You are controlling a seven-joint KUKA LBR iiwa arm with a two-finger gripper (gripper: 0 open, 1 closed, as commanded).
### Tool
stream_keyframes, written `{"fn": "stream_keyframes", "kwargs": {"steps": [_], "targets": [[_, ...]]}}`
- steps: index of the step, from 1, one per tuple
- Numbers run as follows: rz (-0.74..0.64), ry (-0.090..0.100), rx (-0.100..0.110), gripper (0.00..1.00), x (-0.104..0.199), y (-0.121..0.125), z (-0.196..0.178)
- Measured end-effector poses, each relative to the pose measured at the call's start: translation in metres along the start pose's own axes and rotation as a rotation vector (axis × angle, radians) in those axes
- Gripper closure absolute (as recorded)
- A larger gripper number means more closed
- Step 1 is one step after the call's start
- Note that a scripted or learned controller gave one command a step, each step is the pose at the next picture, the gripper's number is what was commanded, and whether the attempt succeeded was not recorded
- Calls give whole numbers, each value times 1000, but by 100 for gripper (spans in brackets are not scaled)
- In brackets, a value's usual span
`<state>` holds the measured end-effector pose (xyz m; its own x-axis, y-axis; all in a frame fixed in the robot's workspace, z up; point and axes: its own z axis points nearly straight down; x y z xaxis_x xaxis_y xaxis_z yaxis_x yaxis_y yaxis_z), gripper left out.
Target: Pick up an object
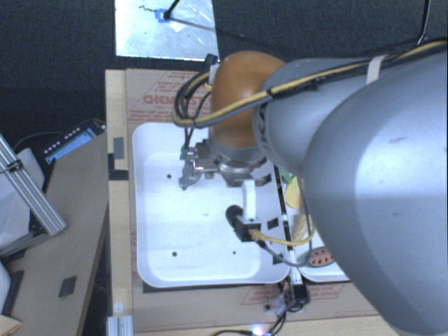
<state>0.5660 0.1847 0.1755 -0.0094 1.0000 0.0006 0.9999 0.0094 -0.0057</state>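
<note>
Red print runs along the brown cardboard sheet [150, 96] under the white bins — near its top edge, and again at the lower edge by the bin's front corner — but the letters are too blurred and partly hidden to read. No other lettering is legible.

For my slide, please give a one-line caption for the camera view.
Grey arm reaching from the right, its gripper low over the left white bin.

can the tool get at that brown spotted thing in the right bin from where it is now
Probably not directly. The tool sits over the left bin, while the brown spotted thing lies in the right bin beneath the arm's own body.
</note>
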Motion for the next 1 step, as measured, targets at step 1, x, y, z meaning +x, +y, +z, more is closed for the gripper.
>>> {"fn": "stream_keyframes", "kwargs": {"steps": [1], "targets": [[-1, -1, 8, 0, 49, -75, 87]]}}
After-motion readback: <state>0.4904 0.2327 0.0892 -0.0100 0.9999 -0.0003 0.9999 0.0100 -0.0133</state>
